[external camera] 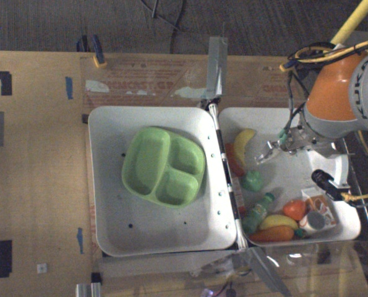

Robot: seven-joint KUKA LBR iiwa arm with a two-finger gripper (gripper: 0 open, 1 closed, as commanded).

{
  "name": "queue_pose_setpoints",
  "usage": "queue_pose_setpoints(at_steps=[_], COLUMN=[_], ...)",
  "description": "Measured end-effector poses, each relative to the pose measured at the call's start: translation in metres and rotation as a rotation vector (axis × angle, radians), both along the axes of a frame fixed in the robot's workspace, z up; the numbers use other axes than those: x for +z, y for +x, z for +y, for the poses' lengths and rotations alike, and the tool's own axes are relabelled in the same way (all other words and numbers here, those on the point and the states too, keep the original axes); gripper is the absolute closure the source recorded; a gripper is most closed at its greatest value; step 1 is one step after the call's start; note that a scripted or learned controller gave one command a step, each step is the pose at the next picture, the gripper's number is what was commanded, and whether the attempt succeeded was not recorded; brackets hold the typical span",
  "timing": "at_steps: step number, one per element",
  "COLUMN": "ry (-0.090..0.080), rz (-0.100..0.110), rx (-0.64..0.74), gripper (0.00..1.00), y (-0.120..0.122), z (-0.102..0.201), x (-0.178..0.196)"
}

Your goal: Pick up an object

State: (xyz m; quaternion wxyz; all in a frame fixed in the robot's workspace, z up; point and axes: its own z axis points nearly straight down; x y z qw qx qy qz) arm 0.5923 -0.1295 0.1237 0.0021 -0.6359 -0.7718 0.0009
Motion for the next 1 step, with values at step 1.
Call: queue_pose_setpoints(at_steps=[1], ry=[0.0], rz=[0.001], rx=[-0.002], gripper=[1.0], y=[0.0007], z=[-0.0014], x=[0.0074])
